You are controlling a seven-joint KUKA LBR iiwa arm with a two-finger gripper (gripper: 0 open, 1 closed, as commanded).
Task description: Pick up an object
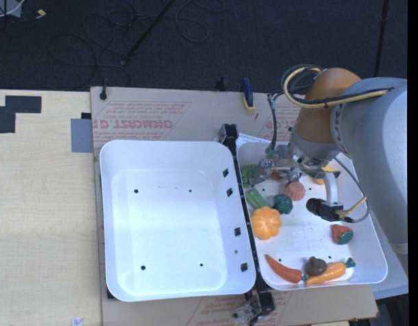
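Observation:
My gripper (279, 169) hangs low over the back left part of the right bin (372, 260). Just below it lie a salmon-pink piece (295, 191) and a teal piece (283, 204). To its left a green leafy piece (249, 175) sits against the bin wall, with a second green piece (256, 197) in front of it. An orange pumpkin (266, 223) rests nearer the front. The wrist hides what is directly under the gripper.
A red chili (282, 269), a carrot (329, 272) and a brown lump (315, 264) lie along the right bin's front. A strawberry (342, 233) sits at the right. An orange piece (326, 179) peeks beside the wrist. The left bin (113, 250) adjoins.

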